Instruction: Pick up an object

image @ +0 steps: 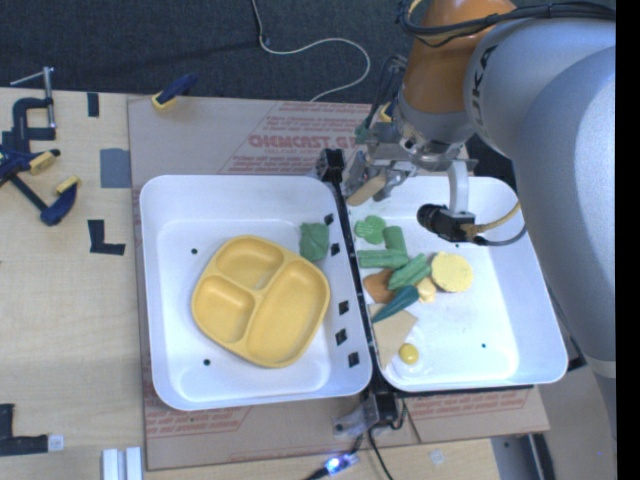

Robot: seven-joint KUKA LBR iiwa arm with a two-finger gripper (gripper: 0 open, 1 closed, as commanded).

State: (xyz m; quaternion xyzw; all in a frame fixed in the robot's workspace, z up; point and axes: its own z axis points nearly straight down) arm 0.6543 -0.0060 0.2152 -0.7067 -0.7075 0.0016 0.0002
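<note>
Blue clamps (40, 178) lie at the left on the pale wooden bench (60, 298). A cardboard sheet (270, 138) with reversed red lettering, unreadable, underlies both bins. The left bin (160, 268) holds a yellow divided plate (260, 300). The right bin (500, 358) holds green, orange and yellow toy pieces (410, 273). The claw (375, 180) hovers over the bins' shared edge; whether open or closed cannot be told.

We see a pale wooden desk (70, 298) across the lower left of the frame, a brown cardboard sheet (250, 138) lying on it, and dark carpeted floor (150, 18) along the top, crossed by a thin white cable (300, 46).
</note>
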